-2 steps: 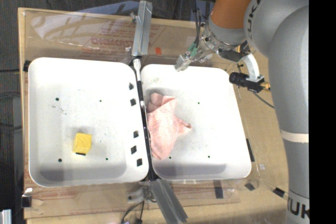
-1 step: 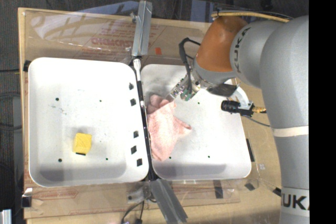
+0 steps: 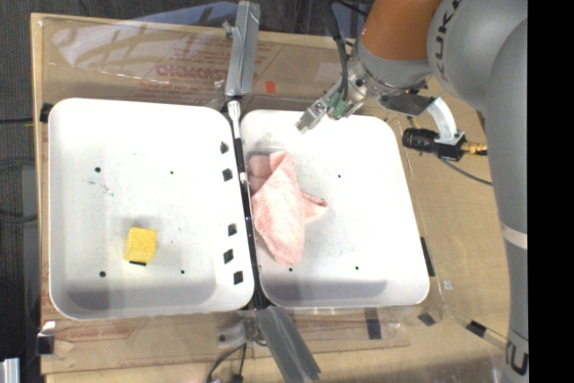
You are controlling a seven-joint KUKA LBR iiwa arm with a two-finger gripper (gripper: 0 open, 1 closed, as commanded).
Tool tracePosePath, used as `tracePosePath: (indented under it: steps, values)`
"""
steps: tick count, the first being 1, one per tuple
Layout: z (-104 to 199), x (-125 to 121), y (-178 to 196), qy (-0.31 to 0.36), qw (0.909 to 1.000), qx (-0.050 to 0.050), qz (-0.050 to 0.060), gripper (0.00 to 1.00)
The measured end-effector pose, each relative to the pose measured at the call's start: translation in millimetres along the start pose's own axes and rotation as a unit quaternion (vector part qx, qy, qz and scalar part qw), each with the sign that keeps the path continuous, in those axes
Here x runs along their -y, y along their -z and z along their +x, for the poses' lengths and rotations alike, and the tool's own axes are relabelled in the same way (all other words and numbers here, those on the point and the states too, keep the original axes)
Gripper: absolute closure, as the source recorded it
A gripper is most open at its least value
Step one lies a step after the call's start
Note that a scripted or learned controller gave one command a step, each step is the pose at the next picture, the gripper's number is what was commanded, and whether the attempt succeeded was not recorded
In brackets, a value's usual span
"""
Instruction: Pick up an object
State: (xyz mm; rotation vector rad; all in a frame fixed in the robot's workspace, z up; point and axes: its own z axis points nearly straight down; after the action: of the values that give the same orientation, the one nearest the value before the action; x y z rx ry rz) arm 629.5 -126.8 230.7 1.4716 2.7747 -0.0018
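Claw [image 3: 316, 117] high over right bin's far rim, nothing between fingers, open-or-closed state impossible to tell | yellow block [image 3: 141, 245] loose in left bin [image 3: 81, 134] | pink cloth [image 3: 280, 209] crumpled against right bin [image 3: 395, 220] left wall, likeliest target.

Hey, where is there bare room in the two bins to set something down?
Left bin: bare everywhere but the yellow block near its front. Right bin: bare right of the pink cloth, which crowds the divider side; the gripper hangs over its back edge.
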Motion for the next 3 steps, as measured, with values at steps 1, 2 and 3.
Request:
tracePosePath:
  steps: [1,2,3]
  values:
    - [5.2,-36.8,6.9,-0.012,0.9999,-0.001,0.001,1.0]
    - [8.3,27.5,-125.3,0.096,0.9954,-0.002,0.001,1.0]
    - [23.3,-8.0,3.3,0.053,0.9986,0.0,0.0,1.0]
